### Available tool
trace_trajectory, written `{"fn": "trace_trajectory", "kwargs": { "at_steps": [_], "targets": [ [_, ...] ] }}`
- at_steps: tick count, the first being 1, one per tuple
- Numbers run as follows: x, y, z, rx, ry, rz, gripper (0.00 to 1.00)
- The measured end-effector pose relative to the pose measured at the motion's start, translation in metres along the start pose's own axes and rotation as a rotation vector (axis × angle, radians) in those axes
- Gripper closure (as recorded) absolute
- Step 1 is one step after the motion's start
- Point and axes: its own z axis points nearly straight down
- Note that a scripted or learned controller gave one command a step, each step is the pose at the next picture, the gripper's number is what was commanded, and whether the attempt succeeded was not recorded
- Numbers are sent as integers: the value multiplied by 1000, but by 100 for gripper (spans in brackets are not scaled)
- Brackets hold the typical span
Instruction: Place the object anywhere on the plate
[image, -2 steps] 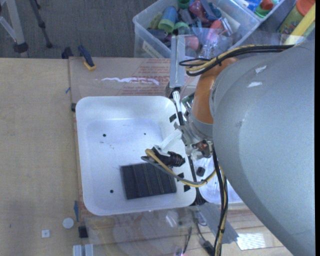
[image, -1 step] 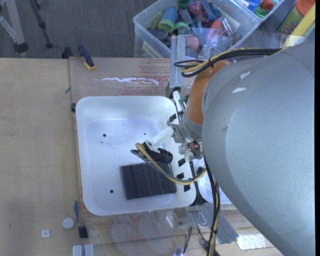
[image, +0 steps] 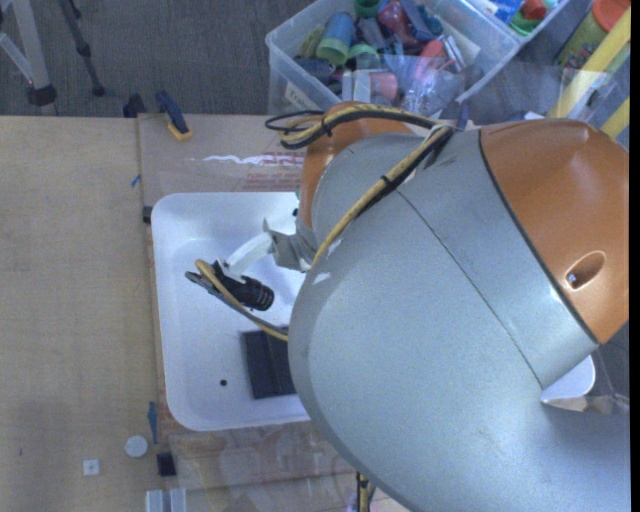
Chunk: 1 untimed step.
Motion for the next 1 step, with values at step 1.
{"fn": "trace_trajectory", "kwargs": {
  "at_steps": [1],
  "targets": [
    [-31, -58, 35, -4, 11, -288, 100]
  ]
}}
